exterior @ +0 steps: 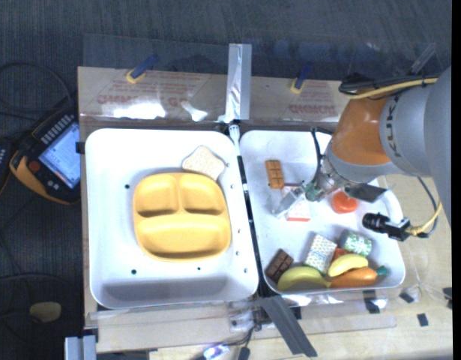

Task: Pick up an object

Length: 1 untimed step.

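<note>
My gripper [291,199] hangs low in the left half of the right bin [252,223], open, with nothing between its fingers. A small white and red packet [298,213] lies just below and to the right of the fingertips, close to them. A brown waffle-like bar [273,173] lies just above the gripper. A red-orange round piece [344,201] sits to its right, beside the wrist.
Along the right bin's front lie a brown chocolate piece [279,263], two yellow bananas [301,277], a patterned box [320,251], a green and white item [357,244] and an orange carrot [355,277]. The left bin holds a yellow divided tray [181,214] and a bread slice [204,161].
</note>
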{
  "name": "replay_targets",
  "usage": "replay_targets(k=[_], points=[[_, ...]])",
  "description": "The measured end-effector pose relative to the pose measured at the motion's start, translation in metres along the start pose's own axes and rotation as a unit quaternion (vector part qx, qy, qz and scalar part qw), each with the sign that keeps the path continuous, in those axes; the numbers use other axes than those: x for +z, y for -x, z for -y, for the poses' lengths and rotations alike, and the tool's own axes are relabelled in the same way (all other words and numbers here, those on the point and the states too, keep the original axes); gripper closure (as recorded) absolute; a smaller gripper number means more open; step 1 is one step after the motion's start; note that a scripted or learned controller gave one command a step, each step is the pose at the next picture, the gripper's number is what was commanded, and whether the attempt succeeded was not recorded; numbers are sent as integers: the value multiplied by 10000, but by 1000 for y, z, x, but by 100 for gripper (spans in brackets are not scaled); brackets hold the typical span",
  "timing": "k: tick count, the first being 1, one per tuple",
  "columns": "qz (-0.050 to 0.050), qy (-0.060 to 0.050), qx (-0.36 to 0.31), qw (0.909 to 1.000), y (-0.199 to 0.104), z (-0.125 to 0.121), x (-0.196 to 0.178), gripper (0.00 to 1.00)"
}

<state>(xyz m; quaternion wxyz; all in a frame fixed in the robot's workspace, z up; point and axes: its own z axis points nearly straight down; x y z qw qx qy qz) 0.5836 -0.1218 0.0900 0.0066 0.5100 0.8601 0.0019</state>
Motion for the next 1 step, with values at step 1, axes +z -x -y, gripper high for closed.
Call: replay_targets(k=[1], points=[[1, 17, 5, 10000, 0, -1, -10, 100]])
